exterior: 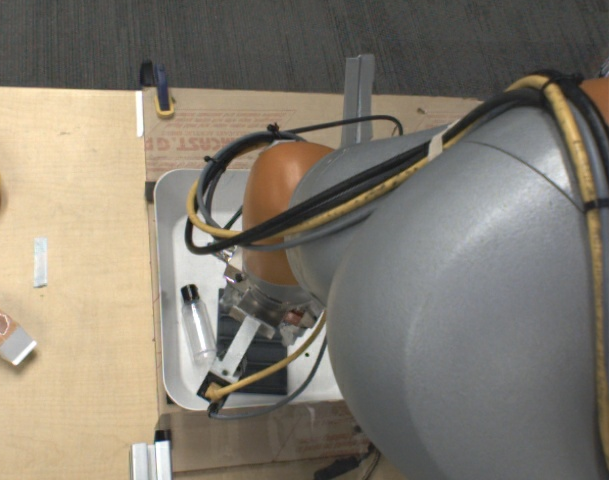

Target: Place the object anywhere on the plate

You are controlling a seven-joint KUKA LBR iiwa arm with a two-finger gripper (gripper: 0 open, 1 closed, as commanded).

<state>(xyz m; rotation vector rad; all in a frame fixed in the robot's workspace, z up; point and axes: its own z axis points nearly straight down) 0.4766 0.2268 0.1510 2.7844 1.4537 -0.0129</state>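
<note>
Arm (464, 268) hiding most of white bin (169, 268), clear tube (195, 323) beside wrist, jaws' state unclear.

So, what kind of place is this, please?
Probably a robotics lab or test bench: a grey arm with loose cables reaches over a white bin on a wooden bench, with grey carpet behind.

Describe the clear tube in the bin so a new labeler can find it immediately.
Start at the white bin under the grey arm. Along its left wall, just left of the black, white-striped block below the wrist, lies a small clear tube. It is the one see-through item there, capped in black at its upper end.
</note>
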